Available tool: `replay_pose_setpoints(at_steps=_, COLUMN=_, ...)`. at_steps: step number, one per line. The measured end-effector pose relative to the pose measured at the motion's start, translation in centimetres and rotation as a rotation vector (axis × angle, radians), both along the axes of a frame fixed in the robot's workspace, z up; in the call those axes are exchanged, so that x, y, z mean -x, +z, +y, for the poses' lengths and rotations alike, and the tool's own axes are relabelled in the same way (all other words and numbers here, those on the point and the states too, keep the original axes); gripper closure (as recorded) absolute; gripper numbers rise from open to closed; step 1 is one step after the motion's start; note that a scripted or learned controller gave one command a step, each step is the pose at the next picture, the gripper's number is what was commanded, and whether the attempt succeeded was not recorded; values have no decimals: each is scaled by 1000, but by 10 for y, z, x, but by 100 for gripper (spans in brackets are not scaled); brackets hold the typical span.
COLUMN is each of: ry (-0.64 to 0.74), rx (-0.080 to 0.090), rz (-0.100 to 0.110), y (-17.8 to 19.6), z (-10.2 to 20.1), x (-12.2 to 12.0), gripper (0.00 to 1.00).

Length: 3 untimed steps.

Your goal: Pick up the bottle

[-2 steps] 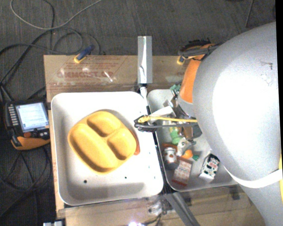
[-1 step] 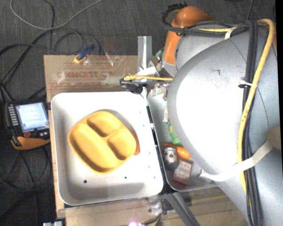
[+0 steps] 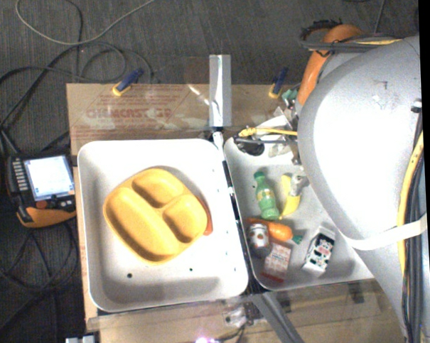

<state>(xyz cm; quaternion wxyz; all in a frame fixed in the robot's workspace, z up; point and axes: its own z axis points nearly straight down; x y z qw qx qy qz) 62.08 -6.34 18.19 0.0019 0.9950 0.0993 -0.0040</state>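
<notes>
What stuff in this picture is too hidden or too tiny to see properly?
- Right bin: the big grey arm covers its right side in the camera view.
- Banana: its upper end runs under the arm.
- Bottle: the label is too small to read.
- Small can and flat red packet: print too small and blurred to read.

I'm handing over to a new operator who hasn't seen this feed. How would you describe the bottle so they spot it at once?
Look in the right-hand white bin, beside the one holding the yellow divided tray. Near that bin's left wall lies the bottle, just left of the banana and above the carrot. It is the only green item with a yellow label.
</notes>
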Motion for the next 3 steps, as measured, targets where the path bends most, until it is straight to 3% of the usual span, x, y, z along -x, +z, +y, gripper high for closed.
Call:
replay_pose_setpoints(at_steps=1, ry=2, rx=-1, rz=1, y=-52, z=-32, x=-16, gripper=0)
replay_pose_setpoints(at_steps=2, ry=48, rx=-2, rz=-11, y=-93, z=-37, x=-8, gripper=0)
replay_pose_setpoints(at_steps=3, ry=52, rx=3, rz=-10, y=-83, z=-37, x=-8, gripper=100)
